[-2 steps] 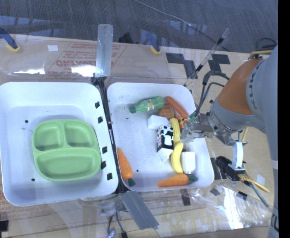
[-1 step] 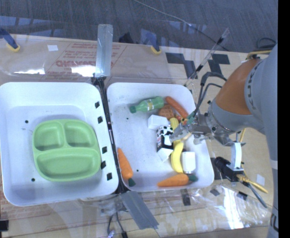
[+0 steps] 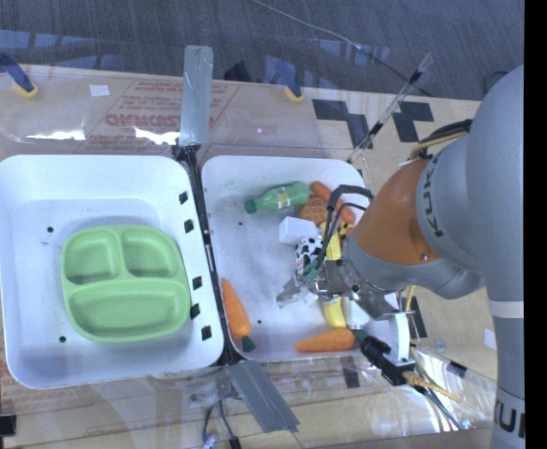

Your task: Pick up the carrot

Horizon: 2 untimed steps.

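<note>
Jaws' opening impossible to tell, gripper (image 3: 303, 288) partly hidden under the wrist, arm (image 3: 413, 232) bent low over right bin (image 3: 254, 171), carrot (image 3: 235, 311) beside the fingers, second carrot (image 3: 324, 342) just below.

- A green divided plate (image 3: 123, 282) with three compartments lies in the left white bin (image 3: 21, 185), toward the middle left of the frame
- A green bottle (image 3: 279, 197) lies on its side near the top of the right white bin (image 3: 231, 181)
- A small black-and-white toy (image 3: 308, 250) sits just below the bottle, near the bin's centre
- A yellow item (image 3: 335, 312) lies in the lower right part of that bin, partly hidden
- A grey strip (image 3: 196, 96) stands above the gap between the bins, at top centre
</note>
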{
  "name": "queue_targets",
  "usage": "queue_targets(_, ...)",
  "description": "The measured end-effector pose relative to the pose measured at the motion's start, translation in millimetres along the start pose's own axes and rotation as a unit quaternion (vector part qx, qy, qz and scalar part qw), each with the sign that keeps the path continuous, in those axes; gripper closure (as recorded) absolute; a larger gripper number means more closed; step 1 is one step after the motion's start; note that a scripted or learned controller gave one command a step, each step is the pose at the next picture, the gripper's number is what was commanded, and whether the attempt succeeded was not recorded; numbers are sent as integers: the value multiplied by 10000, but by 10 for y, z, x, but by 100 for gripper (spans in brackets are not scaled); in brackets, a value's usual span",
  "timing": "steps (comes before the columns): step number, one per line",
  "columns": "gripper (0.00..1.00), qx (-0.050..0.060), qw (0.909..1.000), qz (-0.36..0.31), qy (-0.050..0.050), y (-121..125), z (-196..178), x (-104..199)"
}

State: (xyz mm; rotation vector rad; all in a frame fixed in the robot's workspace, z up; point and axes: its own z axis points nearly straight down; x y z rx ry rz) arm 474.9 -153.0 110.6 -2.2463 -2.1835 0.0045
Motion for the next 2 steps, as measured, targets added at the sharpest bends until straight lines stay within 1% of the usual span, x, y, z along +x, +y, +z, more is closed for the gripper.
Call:
queue_targets(1,0,-62,10000,55,-12,77,-713,307)
queue_targets(2,0,-12,9960,-898,-10,5,-298,-44)
